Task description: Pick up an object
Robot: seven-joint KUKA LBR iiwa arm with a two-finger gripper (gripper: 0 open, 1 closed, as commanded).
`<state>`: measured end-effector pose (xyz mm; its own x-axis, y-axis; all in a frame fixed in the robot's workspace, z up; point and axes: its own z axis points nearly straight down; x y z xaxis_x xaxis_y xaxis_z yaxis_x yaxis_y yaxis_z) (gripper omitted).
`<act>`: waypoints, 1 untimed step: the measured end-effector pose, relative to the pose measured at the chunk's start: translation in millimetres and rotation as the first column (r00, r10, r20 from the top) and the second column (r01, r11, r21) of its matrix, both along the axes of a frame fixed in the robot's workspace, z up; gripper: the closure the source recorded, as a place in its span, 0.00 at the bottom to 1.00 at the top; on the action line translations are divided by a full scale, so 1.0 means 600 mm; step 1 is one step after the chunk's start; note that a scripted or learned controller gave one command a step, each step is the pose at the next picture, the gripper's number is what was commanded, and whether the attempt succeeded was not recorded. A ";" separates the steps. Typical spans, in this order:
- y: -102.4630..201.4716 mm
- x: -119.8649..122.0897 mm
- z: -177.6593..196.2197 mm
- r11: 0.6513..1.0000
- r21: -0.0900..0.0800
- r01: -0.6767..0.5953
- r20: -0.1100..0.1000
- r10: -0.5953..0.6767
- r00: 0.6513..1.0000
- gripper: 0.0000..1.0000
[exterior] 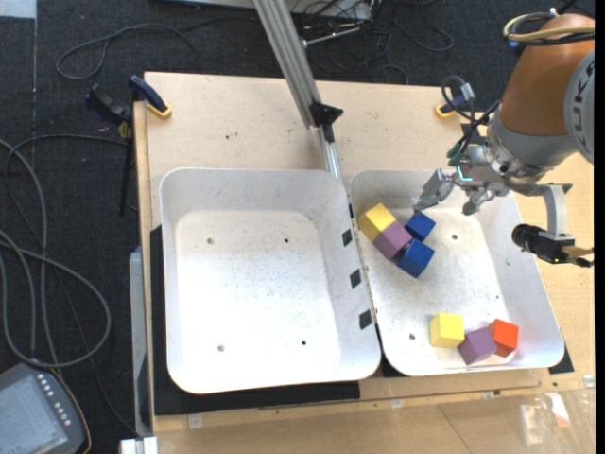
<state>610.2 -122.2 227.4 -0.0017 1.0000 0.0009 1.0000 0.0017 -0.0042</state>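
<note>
Nearest the lens, along the front of the right bin, an orange cube, a purple cube and a yellow cube sit in a tight row, the orange and purple touching, well apart from the claw and toward the viewer from it. Farther back, just below and left of the claw, a second cluster crowds together: a large blue cube, a purple block, a yellow block and a small blue cube, the last lying nearest the fingertips. The claw hangs over the bin's far end with its fingers spread apart and nothing between them, tilted in from the right on the grey arm with its orange band. To the claw's left lies the left bin. Beyond the claw, a clamp grips the bench's far edge.
</note>
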 end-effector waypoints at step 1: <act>-0.001 0.001 0.004 1.000 -0.001 0.001 0.004 -0.001 1.000 0.00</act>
